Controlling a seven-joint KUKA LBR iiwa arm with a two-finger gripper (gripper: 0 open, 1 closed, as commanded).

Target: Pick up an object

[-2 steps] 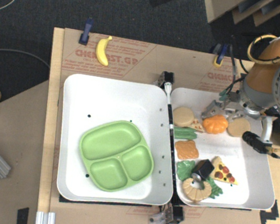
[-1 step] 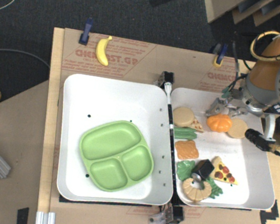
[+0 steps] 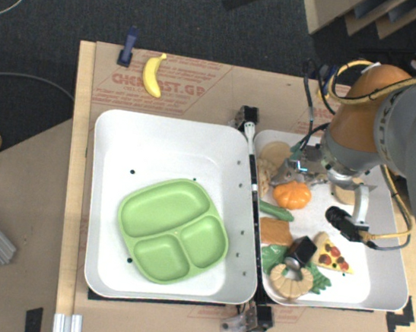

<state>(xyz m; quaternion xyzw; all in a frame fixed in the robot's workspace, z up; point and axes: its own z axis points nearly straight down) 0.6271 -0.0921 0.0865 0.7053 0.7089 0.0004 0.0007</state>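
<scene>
The pincer (image 3: pixel 304 167) hangs low over the small round orange toy pumpkin (image 3: pixel 293 195), apparently targeting it; its grip state I cannot tell.

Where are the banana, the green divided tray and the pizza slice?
banana (image 3: pixel 154 74): camera view, middle of its curved yellow body.
green divided tray (image 3: pixel 161 215): camera view, floor of its largest compartment.
pizza slice (image 3: pixel 333 256): camera view, its topped face.
</scene>
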